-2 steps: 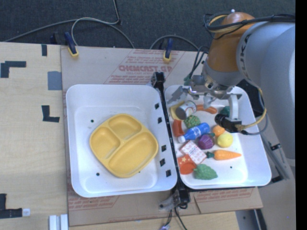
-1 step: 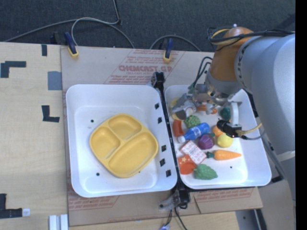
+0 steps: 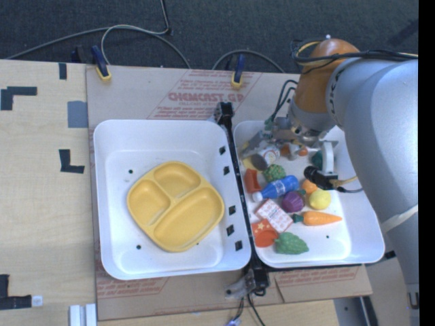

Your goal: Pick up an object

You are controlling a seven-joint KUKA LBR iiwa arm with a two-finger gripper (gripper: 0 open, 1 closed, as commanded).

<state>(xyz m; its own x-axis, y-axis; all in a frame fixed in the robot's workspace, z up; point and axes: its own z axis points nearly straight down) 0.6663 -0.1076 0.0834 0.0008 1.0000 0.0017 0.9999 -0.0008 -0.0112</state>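
In right bin (image 3: pixel 363 246), far end: gripper (image 3: pixel 293 136) low over toy clutter, I can't tell its state or any grasp. Candidates all in bin: blue bottle (image 3: pixel 279 187), purple ball (image 3: pixel 293 201), carrot (image 3: pixel 321 217), green broccoli (image 3: pixel 291 243), lemon (image 3: pixel 319 198). Left bin (image 3: pixel 112 182) has yellow divided plate (image 3: pixel 175 205). I judge pick not yet done; grasp and lift remain.

2 white bins (image 3: pixel 109 202), side by side; 1 yellow divided plate (image 3: pixel 175 205) in the left one. Right bin: approx a dozen small toy foods, incl. 1 carrot (image 3: pixel 321 218), 1 blue bottle (image 3: pixel 279 187), 1 lemon (image 3: pixel 319 199), 1 purple veg (image 3: pixel 293 201), 2 green leafy pcs (image 3: pixel 290 244). 2 clamps (image 3: pixel 101 64) on the board's far edge.
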